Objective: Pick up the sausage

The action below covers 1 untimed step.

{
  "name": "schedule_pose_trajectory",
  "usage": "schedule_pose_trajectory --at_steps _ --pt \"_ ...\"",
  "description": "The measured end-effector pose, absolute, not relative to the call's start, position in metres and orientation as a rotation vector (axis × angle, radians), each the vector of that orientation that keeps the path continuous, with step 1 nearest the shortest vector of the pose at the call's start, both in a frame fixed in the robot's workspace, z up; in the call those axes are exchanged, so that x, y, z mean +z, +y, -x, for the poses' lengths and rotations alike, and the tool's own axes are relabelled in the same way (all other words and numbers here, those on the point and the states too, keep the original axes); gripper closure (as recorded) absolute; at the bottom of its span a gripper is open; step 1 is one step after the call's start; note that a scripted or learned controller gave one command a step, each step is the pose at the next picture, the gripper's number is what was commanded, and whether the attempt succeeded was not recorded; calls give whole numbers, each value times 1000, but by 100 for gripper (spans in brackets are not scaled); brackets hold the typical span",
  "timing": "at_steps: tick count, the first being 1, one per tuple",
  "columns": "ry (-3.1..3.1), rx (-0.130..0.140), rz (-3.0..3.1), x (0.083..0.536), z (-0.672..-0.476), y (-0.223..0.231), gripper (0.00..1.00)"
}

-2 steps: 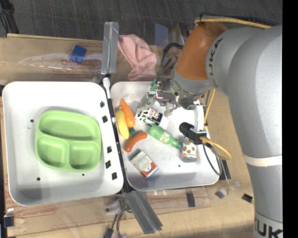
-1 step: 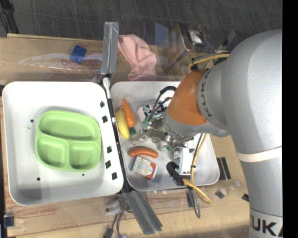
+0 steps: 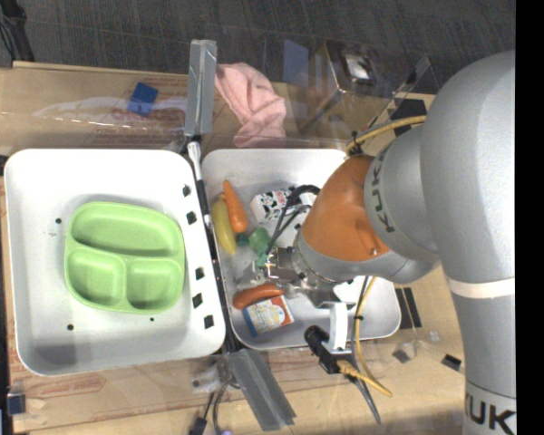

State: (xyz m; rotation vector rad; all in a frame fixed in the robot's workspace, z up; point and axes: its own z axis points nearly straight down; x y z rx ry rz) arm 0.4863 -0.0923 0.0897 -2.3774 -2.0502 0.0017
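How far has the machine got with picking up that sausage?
Nothing looks finished yet. The reddish-brown sausage lies on the floor of the right-hand shallow white bin, beside a small printed carton, not lifted. In hand: the grey arm's end effector is low inside that bin, just above the sausage; I cannot tell its finger state. Left: gripping the sausage and raising it.

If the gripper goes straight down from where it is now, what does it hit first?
Most likely the sausage, just beside the gripper in the right bin. Depth is unclear; it may land on the bin floor.
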Motion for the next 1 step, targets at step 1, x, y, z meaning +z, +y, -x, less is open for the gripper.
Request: schedule_pose_trajectory --at_steps 1 --pt "-2275 1 2161 89 -478 -93 0"
